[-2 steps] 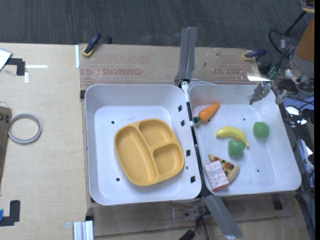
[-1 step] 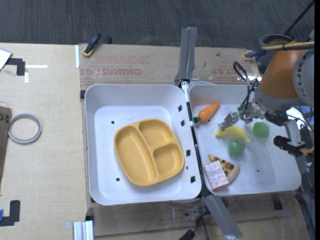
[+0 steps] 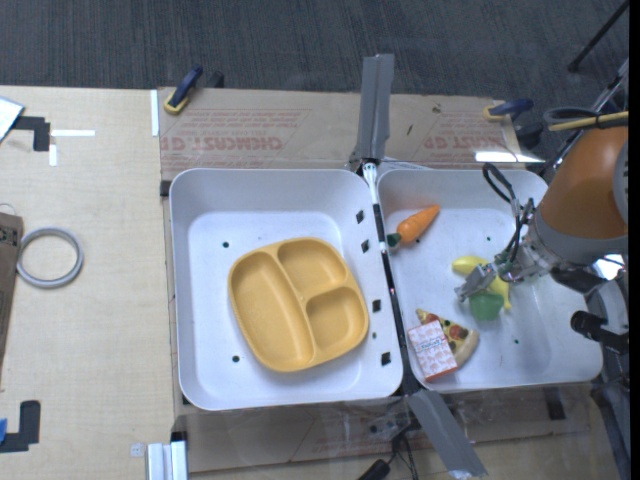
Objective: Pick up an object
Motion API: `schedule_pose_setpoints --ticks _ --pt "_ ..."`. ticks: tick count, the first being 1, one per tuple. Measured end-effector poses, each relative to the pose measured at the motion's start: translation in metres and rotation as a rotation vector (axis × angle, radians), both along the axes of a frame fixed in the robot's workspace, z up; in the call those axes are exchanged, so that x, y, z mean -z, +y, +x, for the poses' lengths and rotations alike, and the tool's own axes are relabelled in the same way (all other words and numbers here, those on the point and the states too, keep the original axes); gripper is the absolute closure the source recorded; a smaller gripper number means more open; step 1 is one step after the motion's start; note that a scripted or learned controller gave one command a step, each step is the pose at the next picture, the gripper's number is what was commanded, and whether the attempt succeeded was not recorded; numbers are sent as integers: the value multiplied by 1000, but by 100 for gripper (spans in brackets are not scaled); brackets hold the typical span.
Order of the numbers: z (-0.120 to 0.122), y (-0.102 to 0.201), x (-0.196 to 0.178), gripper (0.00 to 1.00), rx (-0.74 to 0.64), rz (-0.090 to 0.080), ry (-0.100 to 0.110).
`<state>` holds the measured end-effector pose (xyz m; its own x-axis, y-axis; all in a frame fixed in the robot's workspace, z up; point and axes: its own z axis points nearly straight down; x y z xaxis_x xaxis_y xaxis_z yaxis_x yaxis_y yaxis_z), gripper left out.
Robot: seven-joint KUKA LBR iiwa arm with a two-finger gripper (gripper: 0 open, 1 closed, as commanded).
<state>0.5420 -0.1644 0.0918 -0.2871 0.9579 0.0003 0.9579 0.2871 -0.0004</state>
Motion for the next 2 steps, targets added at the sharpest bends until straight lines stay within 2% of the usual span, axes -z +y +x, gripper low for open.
schedule_pose_setpoints --ticks 1,2 --pt "1 -1 -9 100 3 -1 -2" --pt "41 16 -119 100 78 -2 -1"
